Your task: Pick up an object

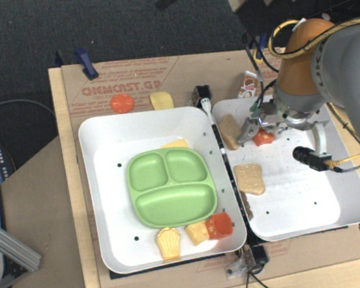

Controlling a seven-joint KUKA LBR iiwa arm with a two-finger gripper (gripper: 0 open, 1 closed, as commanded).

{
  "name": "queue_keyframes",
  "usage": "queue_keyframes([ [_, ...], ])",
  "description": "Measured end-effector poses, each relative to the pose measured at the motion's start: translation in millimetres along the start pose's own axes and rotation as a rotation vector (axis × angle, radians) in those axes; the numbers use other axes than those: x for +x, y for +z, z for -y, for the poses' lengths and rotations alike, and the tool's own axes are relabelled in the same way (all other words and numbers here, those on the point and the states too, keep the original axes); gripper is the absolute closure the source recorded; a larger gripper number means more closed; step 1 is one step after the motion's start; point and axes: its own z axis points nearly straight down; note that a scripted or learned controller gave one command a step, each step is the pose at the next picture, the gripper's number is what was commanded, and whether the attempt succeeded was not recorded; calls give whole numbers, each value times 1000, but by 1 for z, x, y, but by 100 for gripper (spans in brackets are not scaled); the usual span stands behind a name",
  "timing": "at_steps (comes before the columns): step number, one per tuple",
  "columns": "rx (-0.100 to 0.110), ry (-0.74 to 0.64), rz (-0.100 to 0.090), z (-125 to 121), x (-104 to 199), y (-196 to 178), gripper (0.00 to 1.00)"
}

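Your gripper [261,128] sits low in the far left part of the right bin [344,208], right at a red piece [264,138]. The red piece lies just under the fingertips and looks touched by them, but you cannot tell how far the jaws stand apart or whether they pinch it. A brown slice [228,131] lies just left of it by the bin wall, and a tan slice [250,178] lies nearer. The left bin [100,182] holds a green tray [171,187].

Bulky grey arm [351,67], rounded orange band [301,66] above the wrist, yellow and black cables looping alongside
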Motion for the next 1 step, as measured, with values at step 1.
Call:
queue_keyframes([
  [1, -1, 7, 0, 1, -5, -10, 100],
])
